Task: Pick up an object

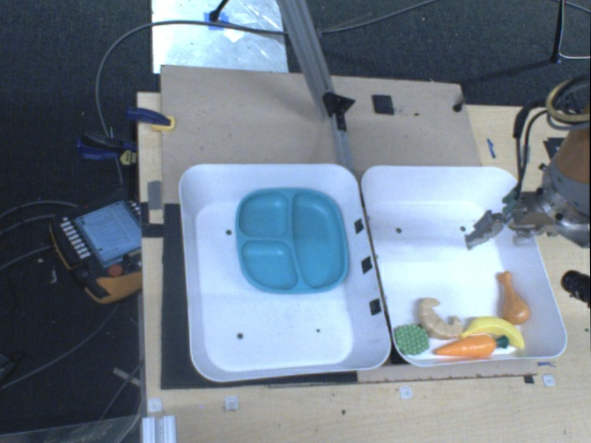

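Since the gripper (482,232) hovers over the right bin (420,201), its state unclear, the light, stiff, slippery toy drumstick (512,300) suits a mid-shaft pinch

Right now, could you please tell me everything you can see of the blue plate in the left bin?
The blue plate is a rounded-square tray of what looks like smooth plastic, light turquoise all over. Raised ridges split it into three compartments: two smaller ones on the left, one above the other, and a tall one on the right. All three look bare. It lies flat and right side up on the floor of the left bin, in the upper middle part, apart from the walls. Nothing else touches it.
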`<state>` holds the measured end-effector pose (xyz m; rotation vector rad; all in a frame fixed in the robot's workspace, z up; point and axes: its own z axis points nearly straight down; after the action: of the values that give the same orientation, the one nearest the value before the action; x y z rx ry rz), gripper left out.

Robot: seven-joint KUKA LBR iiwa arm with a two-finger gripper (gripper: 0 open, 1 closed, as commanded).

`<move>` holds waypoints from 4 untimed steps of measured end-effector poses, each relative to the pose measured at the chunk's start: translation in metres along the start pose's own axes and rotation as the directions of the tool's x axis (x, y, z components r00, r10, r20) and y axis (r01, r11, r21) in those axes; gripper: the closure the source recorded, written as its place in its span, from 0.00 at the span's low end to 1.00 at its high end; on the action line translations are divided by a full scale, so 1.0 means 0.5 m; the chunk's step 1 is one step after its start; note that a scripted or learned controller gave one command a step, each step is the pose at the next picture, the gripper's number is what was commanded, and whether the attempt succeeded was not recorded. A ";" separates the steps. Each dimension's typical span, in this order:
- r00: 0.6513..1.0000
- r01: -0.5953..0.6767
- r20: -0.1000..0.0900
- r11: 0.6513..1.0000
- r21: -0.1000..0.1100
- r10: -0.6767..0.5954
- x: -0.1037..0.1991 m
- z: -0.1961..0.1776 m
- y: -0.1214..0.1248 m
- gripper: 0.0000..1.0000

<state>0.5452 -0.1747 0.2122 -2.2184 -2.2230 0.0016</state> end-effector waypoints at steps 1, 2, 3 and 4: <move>1.000 -0.002 0.000 1.000 0.000 0.002 -0.009 0.085 0.000 0.00; 1.000 -0.001 0.000 1.000 0.000 0.001 -0.003 0.172 0.011 0.00; 1.000 -0.001 0.001 1.000 -0.006 0.001 -0.004 0.146 0.013 1.00; 1.000 0.003 0.002 1.000 -0.008 -0.003 0.013 0.040 0.005 1.00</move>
<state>0.5475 -0.1683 0.1924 -2.2196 -2.2312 -0.0055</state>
